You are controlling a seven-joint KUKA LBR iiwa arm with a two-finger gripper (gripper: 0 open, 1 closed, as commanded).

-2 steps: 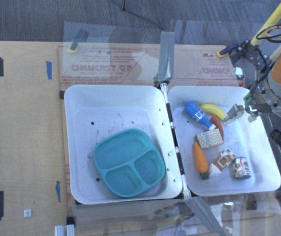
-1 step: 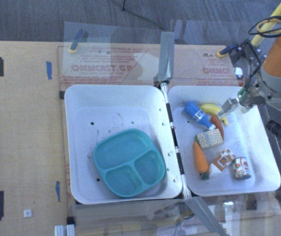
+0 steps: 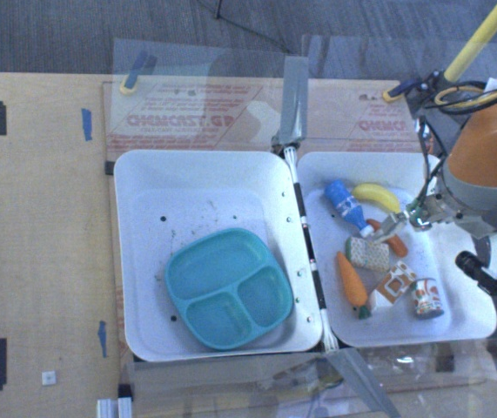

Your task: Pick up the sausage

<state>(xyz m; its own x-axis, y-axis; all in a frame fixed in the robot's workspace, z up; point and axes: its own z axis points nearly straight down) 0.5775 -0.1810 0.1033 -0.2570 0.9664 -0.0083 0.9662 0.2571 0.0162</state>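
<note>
Gripper point(image 3: 393, 225): over right bin point(image 3: 470, 320), jaw state cannot tell | sausage point(image 3: 395, 246): right bin, just beside gripper tip, by sponge point(image 3: 369, 253) | also: bottle point(image 3: 346, 205), banana point(image 3: 377, 197), carrot point(image 3: 351, 282) | left bin point(image 3: 144, 181): teal plate point(image 3: 229, 287)

view: one fixed overhead camera | faces: down at a slant | covers: both bins point(image 3: 204, 168) | range: moderate
</note>
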